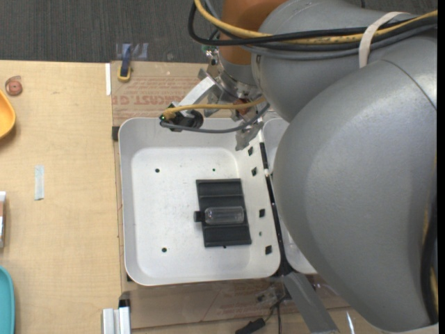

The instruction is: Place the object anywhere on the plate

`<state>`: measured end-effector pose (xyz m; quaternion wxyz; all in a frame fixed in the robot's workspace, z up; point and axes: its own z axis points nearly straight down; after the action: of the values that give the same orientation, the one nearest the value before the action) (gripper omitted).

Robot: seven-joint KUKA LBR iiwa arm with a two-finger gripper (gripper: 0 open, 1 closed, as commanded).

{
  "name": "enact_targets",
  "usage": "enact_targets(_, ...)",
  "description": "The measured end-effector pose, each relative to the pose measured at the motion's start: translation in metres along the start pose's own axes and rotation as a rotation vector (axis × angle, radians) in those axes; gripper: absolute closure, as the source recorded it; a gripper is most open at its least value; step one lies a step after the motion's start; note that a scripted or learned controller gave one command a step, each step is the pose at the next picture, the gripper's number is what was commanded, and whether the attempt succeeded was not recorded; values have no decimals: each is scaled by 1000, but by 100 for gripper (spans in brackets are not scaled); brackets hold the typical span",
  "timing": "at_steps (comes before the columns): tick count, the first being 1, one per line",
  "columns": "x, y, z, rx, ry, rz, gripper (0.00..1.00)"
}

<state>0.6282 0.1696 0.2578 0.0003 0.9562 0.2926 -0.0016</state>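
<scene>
A black rectangular plate (226, 239) lies in the middle of the left white bin (146, 186). A small clear object (224, 216) rests on the plate, lying across its centre. The gripper (235, 115) hangs over the bin's far right corner, well away from the plate, with a yellow cable and a black fitting beside it. The big grey arm (348, 152) hides most of its own wrist.
The arm covers nearly all of the right bin (272, 134). A wooden bench top (55, 186) lies left of the bins, with an orange thing (4, 117) and a teal thing (4, 301) at its left edge. Cardboard lies behind the bins.
</scene>
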Motion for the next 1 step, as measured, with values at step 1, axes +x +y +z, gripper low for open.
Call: enact_targets(1, 38, -32, 14, -1, -2, -317, 0)
